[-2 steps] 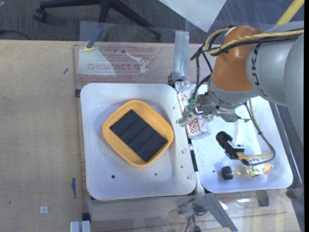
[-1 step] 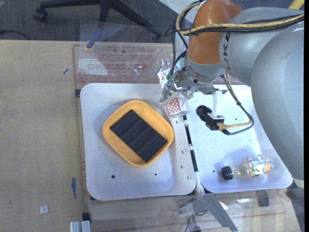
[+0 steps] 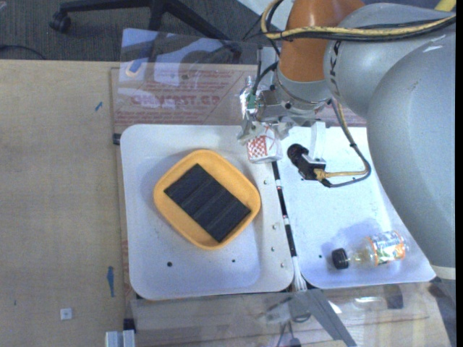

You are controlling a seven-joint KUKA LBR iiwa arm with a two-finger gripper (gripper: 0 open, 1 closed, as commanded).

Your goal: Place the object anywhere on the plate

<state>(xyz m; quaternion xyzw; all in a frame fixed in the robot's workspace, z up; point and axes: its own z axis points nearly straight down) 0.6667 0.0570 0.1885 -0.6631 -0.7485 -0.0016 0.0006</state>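
Note:
A yellow plate [image 3: 226,166] with a dark ribbed pad in its middle lies in the left bin [image 3: 148,259]. A small red-and-white patterned object [image 3: 261,149] hangs between the fingers of my gripper [image 3: 262,142], which is shut on it. Gripper and object are over the back right corner of the left bin, just beyond the plate's far right edge and close to the divide between the bins. The object looks lifted off the bin floor.
A clear plastic bottle [image 3: 370,252] with a black cap and colourful label lies on its side at the front of the right bin [image 3: 347,208]. A black cable end [image 3: 305,160] dangles from the wrist over that bin. The big grey arm covers the right side.

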